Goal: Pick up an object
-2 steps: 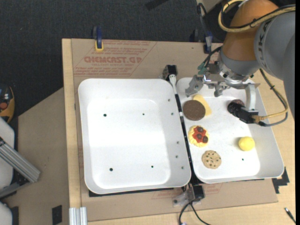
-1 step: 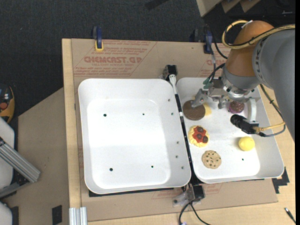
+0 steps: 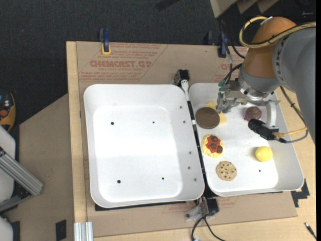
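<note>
— How far along was the pick?

— Nothing lifted. Left to right in the right white bin (image 3: 288, 177): flat brown disc (image 3: 207, 117), round chocolate-chip cookie (image 3: 226, 170), my claw (image 3: 224, 100) low by the disc, yellow ball (image 3: 264, 154). Its grip I couldn't tell.

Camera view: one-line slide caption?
Arm's hand hovers by a brown disc in the right bin, beside cookie and lemon.
</note>
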### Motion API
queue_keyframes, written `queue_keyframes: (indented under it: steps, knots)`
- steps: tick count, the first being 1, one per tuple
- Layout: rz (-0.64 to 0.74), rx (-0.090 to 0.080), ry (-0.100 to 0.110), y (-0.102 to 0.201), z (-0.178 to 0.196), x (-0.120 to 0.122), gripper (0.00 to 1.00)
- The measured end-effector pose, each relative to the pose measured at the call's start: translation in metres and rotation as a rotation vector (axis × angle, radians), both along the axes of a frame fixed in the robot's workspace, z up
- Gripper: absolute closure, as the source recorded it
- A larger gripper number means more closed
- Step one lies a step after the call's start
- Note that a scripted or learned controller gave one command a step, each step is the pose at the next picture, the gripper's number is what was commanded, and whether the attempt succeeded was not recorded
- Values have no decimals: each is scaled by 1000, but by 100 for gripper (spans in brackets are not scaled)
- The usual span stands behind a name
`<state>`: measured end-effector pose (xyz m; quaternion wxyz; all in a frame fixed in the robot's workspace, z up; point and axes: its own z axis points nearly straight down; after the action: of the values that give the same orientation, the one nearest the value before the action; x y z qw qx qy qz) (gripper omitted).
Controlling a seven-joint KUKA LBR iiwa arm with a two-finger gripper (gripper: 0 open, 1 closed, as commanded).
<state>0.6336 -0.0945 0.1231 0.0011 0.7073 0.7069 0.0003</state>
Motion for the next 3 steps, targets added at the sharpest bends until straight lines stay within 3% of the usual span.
queue_keyframes:
  steps: [1,2,3]
  knots:
    - [0,0,1,0,-1,0,0]
    - [7,2,-9,56,67,36,0]
    - [1,1,2,53,62,33,0]
